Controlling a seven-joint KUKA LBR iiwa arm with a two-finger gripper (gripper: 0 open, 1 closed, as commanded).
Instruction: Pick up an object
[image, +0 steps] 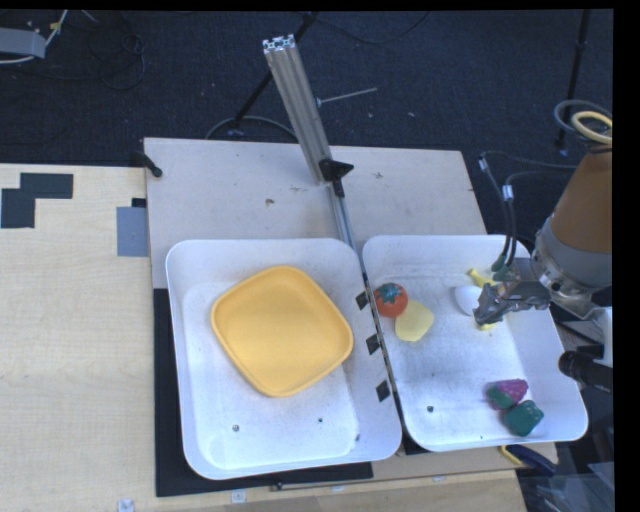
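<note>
Camera view: jaws near right bin (452, 372) rim, beside white object (465, 297); apart or together unclear.

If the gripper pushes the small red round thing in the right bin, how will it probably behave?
The red round thing looks ball-shaped, so it would probably roll rather than slide. It lies close to the left wall of the right bin, which may stop it. Small, so likely light.
</note>
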